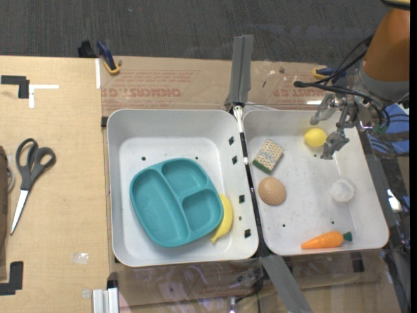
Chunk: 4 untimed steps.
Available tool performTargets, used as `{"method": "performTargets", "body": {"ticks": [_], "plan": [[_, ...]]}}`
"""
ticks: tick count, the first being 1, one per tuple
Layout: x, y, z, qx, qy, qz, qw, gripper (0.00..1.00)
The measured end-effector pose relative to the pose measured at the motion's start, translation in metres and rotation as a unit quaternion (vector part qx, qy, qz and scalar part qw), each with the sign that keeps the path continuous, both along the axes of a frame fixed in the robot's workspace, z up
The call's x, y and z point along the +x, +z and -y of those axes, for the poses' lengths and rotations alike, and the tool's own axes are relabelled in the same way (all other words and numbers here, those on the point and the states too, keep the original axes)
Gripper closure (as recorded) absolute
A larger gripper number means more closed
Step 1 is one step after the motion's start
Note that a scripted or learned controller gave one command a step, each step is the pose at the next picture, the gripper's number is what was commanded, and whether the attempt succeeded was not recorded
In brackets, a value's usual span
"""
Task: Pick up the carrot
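Note:
The orange carrot, with a green stub at its right end, lies on its side at the front edge of the right bin. My gripper hangs over the back right part of that bin, far behind the carrot and just right of a yellow lemon. Its two fingers stand apart, open, with nothing between them.
The right bin also holds a tan egg-shaped object, a green-and-beige sponge and a small white cup. In the left bin lie a teal divided plate and a banana. Scissors lie on the bench at the left.

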<state>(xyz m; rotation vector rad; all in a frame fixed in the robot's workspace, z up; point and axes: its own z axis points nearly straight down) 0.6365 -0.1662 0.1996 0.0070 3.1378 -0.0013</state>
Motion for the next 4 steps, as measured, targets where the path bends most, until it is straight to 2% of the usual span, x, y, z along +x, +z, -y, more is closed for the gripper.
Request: {"method": "performTargets", "body": {"ticks": [1,2,3,4], "plan": [[-0.087,-0.108,-0.015,0.0001,-0.024,-0.001,0.9997,0.00],[-0.025,-0.107,-0.047,0.0001,0.031,0.001,0.9995,0.00],[-0.024,-0.096,-0.048,-0.0009,0.032,0.003,0.9995,1.00],[-0.049,-0.007,-0.099,0.0003,0.149,0.001,0.9888,1.00]]}}
